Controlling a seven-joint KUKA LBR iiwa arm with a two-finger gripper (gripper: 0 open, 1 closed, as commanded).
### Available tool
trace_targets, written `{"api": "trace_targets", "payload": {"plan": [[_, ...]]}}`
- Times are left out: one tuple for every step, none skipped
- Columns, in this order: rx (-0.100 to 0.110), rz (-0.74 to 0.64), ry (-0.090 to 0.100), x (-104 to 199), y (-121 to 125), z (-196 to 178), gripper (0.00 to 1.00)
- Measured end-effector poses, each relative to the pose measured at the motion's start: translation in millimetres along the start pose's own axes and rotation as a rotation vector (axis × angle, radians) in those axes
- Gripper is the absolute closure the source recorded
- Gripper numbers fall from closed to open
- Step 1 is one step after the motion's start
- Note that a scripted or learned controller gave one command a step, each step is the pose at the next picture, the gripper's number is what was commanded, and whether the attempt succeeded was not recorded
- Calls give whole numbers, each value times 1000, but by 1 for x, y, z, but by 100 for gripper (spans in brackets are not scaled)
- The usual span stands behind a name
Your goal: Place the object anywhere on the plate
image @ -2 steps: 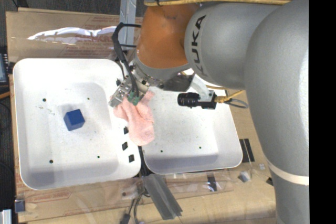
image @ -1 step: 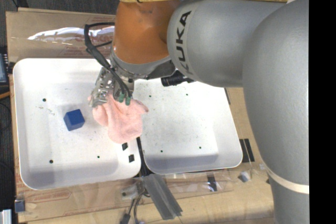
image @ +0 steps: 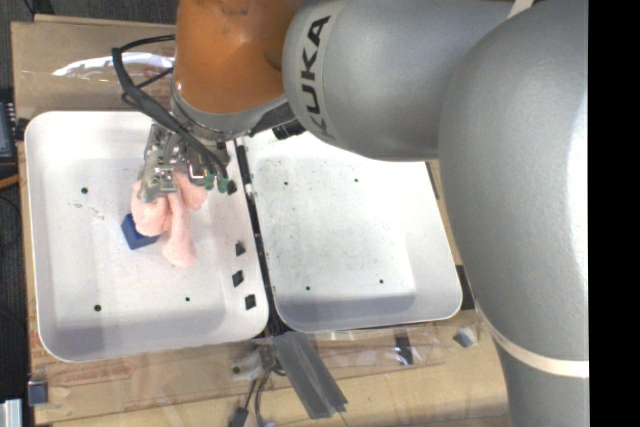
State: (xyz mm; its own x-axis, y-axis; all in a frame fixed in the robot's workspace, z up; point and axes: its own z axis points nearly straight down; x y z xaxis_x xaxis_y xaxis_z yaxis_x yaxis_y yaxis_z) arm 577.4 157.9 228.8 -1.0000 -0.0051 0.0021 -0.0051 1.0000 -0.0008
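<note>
1. Fingers (image: 160, 177) of the gripper (image: 172, 173) point down into the left bin (image: 60, 315), in its far-right part; pink cloth (image: 172, 217) sits between them, so they read as clamped on it. The exact gap is blurred by the metal parts and cloth bunched together.
2. Pink cloth hangs from the fingers and trails toward the near side, its lower end reaching toward the middle of the left bin floor. Whether that end touches the floor cannot be told.
3. Blue object (image: 133, 233) lies just left of the cloth, touching or partly tucked under it, on the left bin floor. Its shape is too small to make out beyond a dark blue corner.
4. Black cables (image: 135, 90) loop from the wrist over the far edge of the left bin.
5. Orange band (image: 225, 45) of the arm sits directly above the gripper; the grey arm (image: 450, 65) extends to the right and covers the far and right side of the view.
6. Right bin (image: 350, 235) lies just beside the left one, their rims meeting at a dark divider; its floor shows small dark specks.
7. Both bins rest on the desk (image: 80, 45), pale wood visible at the far left and along the near edge.
</note>
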Motion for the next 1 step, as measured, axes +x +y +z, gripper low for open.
{"api": "trace_targets", "payload": {"plan": [[0, 0, 0, 0, 0, 0, 0]]}}
